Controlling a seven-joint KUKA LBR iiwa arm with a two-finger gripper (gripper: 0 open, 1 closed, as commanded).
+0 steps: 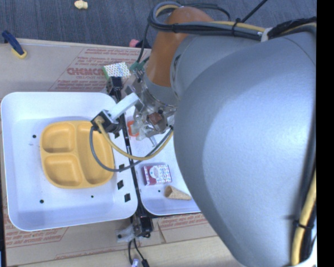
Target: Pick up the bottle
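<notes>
Claw (146,121) low over the inner edge of the right bin (156,204), just beside the divider; open or clenched cannot be told. Possibly the bottle (134,128) directly beneath, a clear shape with an orange patch, long axis unreadable. Well apart in the left bin (11,149): yellow tray (72,154).

The two white bins (16,149) look like smooth plastic with a soft shine, and the yellow divided tray (67,154) inside the left one seems to be matt plastic. The arm (250,138) has a smooth grey painted shell with a satin look, its orange band (164,49) is slightly glossy, and the cables (117,149) on it appear as shiny rubber or plastic. Under the bins lies matt brown cardboard (72,65) with red print, and the small red carton (156,174) looks like printed paper.
</notes>
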